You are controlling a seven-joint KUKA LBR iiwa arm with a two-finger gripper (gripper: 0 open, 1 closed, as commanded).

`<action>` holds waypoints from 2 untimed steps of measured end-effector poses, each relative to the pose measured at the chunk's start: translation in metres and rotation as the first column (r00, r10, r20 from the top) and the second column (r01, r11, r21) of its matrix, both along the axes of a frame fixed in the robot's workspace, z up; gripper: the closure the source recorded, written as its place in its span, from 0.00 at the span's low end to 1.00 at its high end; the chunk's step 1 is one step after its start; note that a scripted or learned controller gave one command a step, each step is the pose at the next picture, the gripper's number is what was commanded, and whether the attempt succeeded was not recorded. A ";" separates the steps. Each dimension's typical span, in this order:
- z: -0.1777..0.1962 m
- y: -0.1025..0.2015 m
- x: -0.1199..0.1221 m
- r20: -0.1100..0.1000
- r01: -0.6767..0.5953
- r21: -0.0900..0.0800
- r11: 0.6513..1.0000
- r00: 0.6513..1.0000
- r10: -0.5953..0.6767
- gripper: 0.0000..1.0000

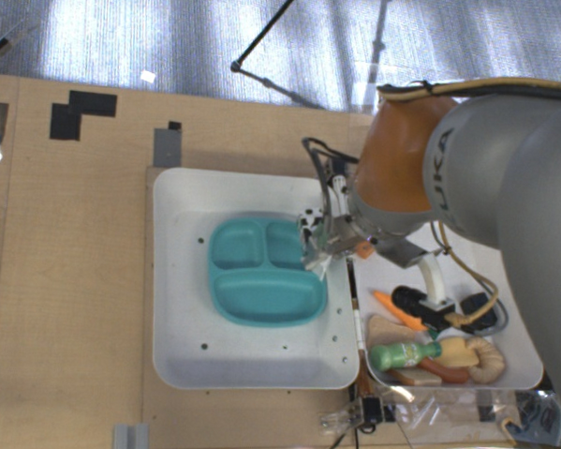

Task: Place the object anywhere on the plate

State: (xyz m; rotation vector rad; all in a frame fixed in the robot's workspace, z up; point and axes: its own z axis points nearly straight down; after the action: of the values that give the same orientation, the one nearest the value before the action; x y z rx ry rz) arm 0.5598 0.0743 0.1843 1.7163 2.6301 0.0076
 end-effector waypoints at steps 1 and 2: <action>0.001 -0.003 0.001 0.001 0.003 -0.002 1.000 1.000 -0.003 0.00; 0.012 -0.001 0.003 0.009 -0.005 -0.001 1.000 1.000 0.005 1.00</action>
State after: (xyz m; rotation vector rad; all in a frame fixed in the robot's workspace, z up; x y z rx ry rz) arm 0.5627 0.0732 0.1965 1.7056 2.6268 0.0143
